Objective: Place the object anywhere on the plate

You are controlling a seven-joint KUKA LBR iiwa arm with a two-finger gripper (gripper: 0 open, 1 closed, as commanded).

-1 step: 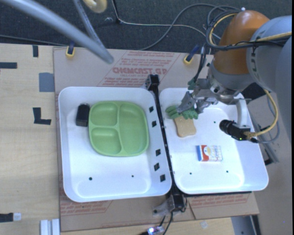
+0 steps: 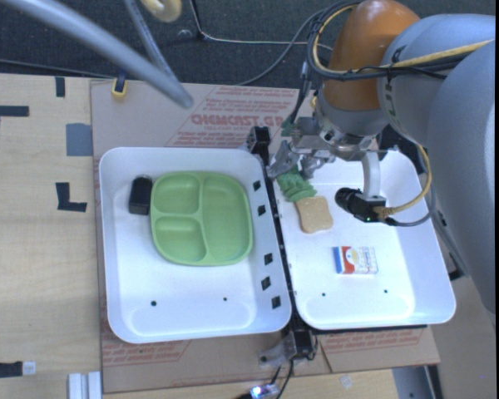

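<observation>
Left bin [image 2: 125, 306]: green divided plate [image 2: 202, 219], black block [image 2: 140, 195]. Right bin [image 2: 416, 293]: gripper [image 2: 293, 171], finger state indiscernible, above green object [image 2: 297, 187]; tan sponge [image 2: 314, 215]; small card box [image 2: 354, 260].

We look down at a slant from one fixed camera above the bench [image 2: 33, 248], seeing both bins [image 2: 116, 248], the arm [image 2: 449, 81] entering from our right.

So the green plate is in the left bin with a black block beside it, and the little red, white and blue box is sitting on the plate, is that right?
Not quite. The camera view shows the red, white and blue box lying on the floor of the right bin, not on the green plate. The plate is in the left bin with the black block at its left edge, as you said.
</observation>
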